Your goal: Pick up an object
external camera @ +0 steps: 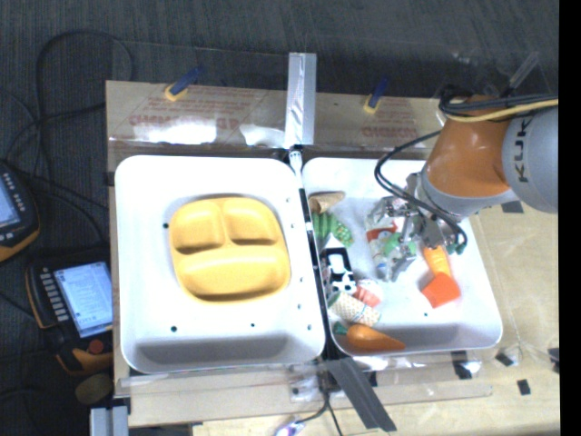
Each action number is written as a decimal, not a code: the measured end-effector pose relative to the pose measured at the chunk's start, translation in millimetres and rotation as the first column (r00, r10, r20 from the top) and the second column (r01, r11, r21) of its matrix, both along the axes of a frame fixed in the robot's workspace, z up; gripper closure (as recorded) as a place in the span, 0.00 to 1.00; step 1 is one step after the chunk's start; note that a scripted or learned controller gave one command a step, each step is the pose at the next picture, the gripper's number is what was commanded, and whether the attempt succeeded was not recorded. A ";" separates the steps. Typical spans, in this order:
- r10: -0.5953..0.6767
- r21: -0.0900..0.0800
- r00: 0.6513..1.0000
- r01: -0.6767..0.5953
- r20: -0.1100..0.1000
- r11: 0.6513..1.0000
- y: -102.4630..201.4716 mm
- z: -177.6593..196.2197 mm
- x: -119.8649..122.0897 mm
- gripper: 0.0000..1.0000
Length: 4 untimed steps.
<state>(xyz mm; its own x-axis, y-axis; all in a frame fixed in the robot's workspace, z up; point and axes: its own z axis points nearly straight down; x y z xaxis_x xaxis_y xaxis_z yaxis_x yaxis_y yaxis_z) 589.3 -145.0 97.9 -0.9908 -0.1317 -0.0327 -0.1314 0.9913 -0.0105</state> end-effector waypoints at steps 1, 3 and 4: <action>0.135 0.001 0.991 -0.135 -0.023 0.991 36.4 -7.9 28.7 0.00; 0.229 -0.003 0.973 -0.229 -0.019 0.973 -23.1 3.3 -23.1 1.00; 0.117 0.008 0.993 -0.117 -0.029 0.993 0.5 102.4 33.6 1.00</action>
